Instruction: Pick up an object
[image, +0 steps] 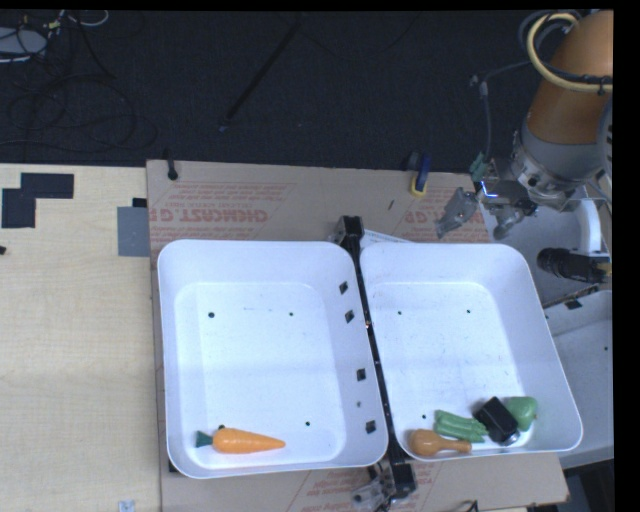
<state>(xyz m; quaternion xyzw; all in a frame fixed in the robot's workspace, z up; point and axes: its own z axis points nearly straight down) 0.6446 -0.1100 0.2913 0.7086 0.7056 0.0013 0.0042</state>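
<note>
Four toys clumped in right bin (455, 300) corner.
End effector (480, 212) open, empty; wall may block fingers, grasp slips.

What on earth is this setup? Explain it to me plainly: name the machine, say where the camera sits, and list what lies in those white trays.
This is a robot arm, grey with an orange band, reaching in from the right of the picture. At its end is a two-finger claw, hanging above the far edge of the right bin with nothing between its fingers, which stand apart. One camera, fixed above the bench, looks down at a slant on both bins. The left bin has a toy carrot near its front edge. The right bin's front corner holds a small pile: an orange-tan pear-shaped piece, a green pod-like vegetable, a black block and a green piece behind it. The arm's job is to pick something up.
</note>
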